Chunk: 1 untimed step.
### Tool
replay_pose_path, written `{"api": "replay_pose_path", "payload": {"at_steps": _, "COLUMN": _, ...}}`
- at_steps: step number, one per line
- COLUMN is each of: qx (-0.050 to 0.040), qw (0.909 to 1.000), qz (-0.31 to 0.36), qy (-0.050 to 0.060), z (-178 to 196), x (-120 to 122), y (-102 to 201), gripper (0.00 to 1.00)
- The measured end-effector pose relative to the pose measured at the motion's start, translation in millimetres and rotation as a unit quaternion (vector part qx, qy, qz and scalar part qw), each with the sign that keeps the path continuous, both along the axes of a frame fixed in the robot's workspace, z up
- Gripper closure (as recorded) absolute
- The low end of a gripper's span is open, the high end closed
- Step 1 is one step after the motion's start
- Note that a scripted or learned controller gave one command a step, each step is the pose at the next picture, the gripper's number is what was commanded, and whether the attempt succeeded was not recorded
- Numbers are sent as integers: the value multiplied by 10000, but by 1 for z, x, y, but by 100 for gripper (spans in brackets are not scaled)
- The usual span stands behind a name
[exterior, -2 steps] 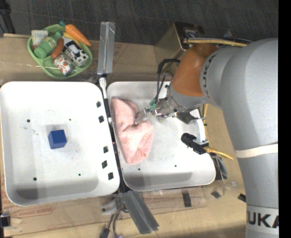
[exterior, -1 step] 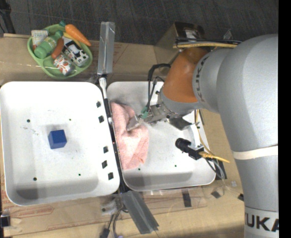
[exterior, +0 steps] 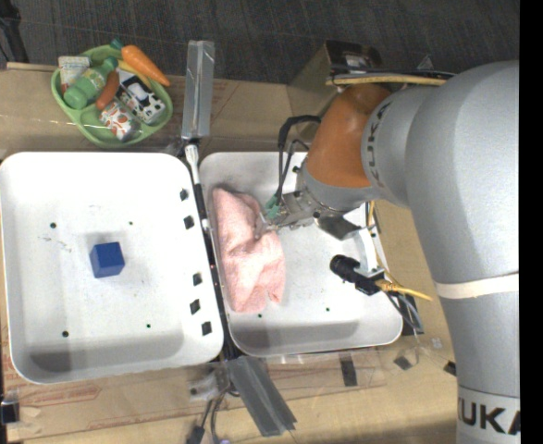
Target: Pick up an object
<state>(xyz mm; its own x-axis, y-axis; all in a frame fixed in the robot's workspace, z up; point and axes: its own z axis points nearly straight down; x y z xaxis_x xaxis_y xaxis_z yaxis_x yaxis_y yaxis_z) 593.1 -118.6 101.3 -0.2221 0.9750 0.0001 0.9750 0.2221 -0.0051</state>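
Cloth is the thing nearest the gripper. The pink cloth lies crumpled in the right bin, along its left side, close to the wall between the two bins. The gripper sits at the cloth's upper right edge, low over it, and seems to touch the fabric. The tips are small and dark here, so I cannot tell how they stand, and I cannot say the cloth is held.

To do this step well, I think the gripper should pinch a thick fold, not a flat bit. A fat bump of cloth gives more to hold. It should press down gently, close firmly, then go straight up. Cloth is soft and floppy, so it may slip out or hang long and drag on the bin wall. A slow lift would help.

A blue cube sits by itself in the left bin, well apart from the arm. It is hard and small, so it would be an easy pick too, but it is far from the gripper.

A green bowl of toy food stands on the counter behind the left bin, with an orange carrot on top.

Big letters on the grey arm read "KUKA" at the bottom right. The toy packs in the bowl have printing, but it is too small to read.
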Motion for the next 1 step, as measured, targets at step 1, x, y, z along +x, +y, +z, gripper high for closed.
{"api": "replay_pose_path", "payload": {"at_steps": 1, "qx": -5, "qw": 10000, "qz": 0, "qy": -2, "z": 0, "x": 0, "y": 0, "gripper": 0}}
